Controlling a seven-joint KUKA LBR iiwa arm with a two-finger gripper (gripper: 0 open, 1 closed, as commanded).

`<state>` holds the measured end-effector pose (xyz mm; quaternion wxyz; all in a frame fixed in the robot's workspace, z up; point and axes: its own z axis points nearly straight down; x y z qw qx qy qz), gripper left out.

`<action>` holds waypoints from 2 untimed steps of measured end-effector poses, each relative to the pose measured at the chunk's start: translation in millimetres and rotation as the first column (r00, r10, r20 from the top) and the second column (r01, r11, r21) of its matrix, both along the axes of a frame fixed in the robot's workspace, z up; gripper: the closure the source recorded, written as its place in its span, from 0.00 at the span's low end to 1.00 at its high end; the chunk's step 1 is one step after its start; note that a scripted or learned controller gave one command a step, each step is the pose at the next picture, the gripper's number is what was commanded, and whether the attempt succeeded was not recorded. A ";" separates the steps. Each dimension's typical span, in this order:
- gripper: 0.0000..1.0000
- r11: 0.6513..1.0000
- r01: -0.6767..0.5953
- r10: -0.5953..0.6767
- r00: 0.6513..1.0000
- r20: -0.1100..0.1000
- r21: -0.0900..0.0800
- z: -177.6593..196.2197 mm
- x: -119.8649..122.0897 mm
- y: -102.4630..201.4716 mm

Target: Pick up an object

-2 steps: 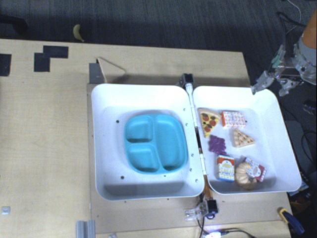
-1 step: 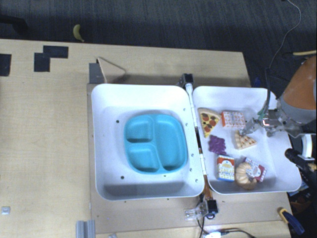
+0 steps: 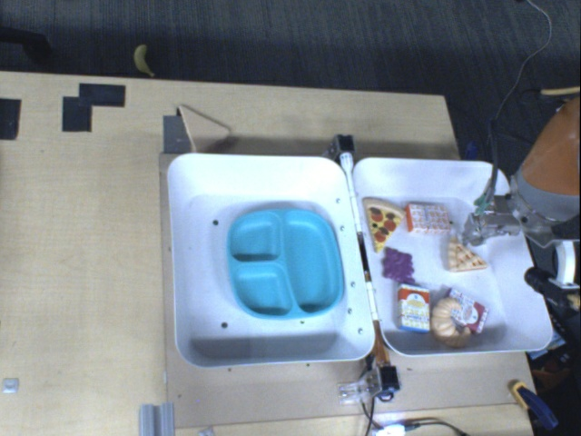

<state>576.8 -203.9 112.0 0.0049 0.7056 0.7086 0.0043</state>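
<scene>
Gripper [image 3: 478,226] hangs low inside the right bin [image 3: 514,339], just above and touching the upper edge of the wafer wedge [image 3: 466,259], and whether it is open or shut I cannot tell from up here. Behind it the grey arm with its orange band [image 3: 556,157] comes in over the bin's right wall.

Everything else I place from that wedge, a pale triangular piece lying flat on the bin floor. Up and to its left sits a small red and white packet [image 3: 427,217], and further left of that, near the bin's left wall, a pizza slice [image 3: 382,222] with red dots. Left and slightly below the wedge lies a purple lump [image 3: 397,264]. Below and to the left stands a little carton [image 3: 414,309] with orange and green on its face, and right beside that a round bun [image 3: 446,321], with a red and white wrapper [image 3: 470,312] touching the bun's right side, nearly straight below the wedge.

Far to the wedge's left, past the divider between the bins, the left bin [image 3: 195,271] holds a blue tray [image 3: 284,262] with three compartments. Both bins rest on the tan bench [image 3: 82,271].
</scene>
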 end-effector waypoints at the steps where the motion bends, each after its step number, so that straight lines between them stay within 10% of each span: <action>1: 0.00 1.000 0.000 0.000 1.000 -0.001 0.000 -0.2 -0.1 0.0; 2: 0.00 1.000 0.001 -0.001 1.000 -0.006 0.000 -25.2 -47.5 51.1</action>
